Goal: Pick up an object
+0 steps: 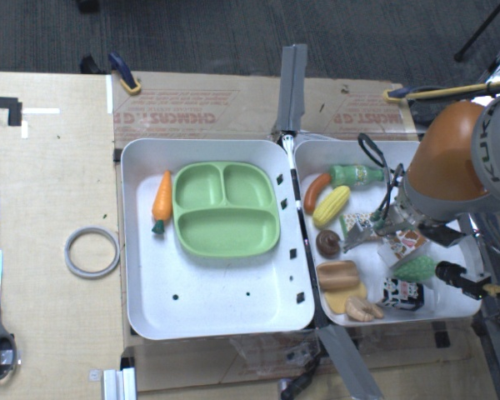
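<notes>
Plainly, no object is picked yet. The likeliest candidates lie in the middle of the right bin (310,248), where the gripper (362,235) hangs low among the clutter. A small printed packet (358,221) sits just beside it on the far side, and a brown doughnut (328,242) lies just beside it towards the bin's left wall. I cannot tell from this slant whether the gripper is spread or closed, and I see nothing caught in it, so I judge that it carries nothing.

Around those, a yellow corn cob (332,205) and a red sausage (316,190) lean together near the far left corner, with a green bottle (356,173) along the far wall. Towards the near edge lie a bun (339,275), a pale shrimp-like piece (363,310) and a black-and-white carton (402,294). A green leafy toy (414,267) sits near the right wall under the arm (450,161).

I read this as the approach or descent step. The next move calls for settling squarely over one item, the doughnut or the packet, without nudging its neighbours, then closing and lifting straight up to check the hold.

The left bin (225,307) holds a green divided plate (227,209) towards its far edge, with a carrot (162,198) touching the plate's left side.
</notes>
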Controlling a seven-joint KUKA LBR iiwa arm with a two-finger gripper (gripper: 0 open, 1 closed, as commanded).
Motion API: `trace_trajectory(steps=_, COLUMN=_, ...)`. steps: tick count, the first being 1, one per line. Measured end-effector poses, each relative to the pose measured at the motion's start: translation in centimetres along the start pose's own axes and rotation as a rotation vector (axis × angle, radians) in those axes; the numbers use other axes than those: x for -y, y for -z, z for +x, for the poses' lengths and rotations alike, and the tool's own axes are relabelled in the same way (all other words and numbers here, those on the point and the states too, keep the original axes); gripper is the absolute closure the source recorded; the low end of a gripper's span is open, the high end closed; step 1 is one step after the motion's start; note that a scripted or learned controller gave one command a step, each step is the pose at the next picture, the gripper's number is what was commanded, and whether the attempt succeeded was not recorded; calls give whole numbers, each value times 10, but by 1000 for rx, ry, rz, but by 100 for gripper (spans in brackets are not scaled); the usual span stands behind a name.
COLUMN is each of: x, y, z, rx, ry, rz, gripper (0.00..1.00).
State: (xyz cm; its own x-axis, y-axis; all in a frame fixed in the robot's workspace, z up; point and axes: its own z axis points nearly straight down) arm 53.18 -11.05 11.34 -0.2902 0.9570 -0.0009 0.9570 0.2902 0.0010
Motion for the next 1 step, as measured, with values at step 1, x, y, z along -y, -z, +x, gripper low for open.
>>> trace_trajectory(steps=1, x=-29, y=-16, z=-58, rx=4, ry=4, rz=-9, gripper=0)
